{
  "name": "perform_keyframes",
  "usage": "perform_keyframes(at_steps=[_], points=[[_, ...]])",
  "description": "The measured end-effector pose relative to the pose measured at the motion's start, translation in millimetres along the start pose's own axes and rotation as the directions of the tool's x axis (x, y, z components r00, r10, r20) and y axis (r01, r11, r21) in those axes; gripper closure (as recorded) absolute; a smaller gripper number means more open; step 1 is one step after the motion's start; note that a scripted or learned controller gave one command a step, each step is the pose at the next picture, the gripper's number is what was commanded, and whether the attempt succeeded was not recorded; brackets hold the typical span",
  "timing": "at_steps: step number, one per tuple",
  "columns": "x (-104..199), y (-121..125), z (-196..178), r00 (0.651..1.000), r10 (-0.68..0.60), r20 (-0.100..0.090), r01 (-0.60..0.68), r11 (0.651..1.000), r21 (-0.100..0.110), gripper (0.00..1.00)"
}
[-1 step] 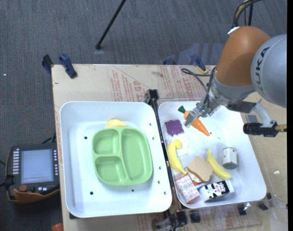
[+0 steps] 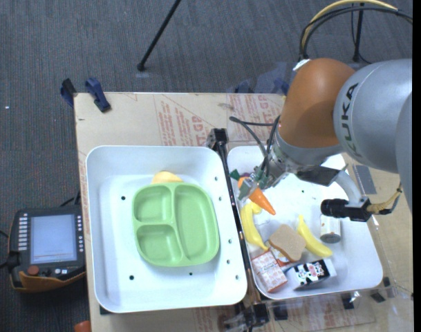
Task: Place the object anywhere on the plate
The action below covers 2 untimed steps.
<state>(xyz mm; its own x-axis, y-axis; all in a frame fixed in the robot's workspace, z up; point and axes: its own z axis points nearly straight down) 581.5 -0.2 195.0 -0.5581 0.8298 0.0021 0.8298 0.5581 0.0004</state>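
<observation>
Arm [image 2: 348,109] reaches in from right, bent down; jaws' state unclear.

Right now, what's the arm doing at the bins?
The KUKA arm reaches in over the right bin, with its gripper down at the bin's left side, right above a toy carrot. A grasp on the carrot can't be confirmed from this angle. Two bananas, a slice of bread and two small cartons also lie in that bin. The green divided plate sits in the left bin with nothing on it; a yellow object peeks out behind its far edge.
</observation>
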Motion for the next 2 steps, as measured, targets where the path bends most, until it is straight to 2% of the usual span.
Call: perform_keyframes(at_steps=[1,2], points=[[-1.2,-0.6,-0.3,1.000,0.001,0.002,-0.001,1.000,0.001,0.00],[103.6,38.1,9.0,0.987,-0.159,-0.002,0.159,0.987,0.002,0.00]])
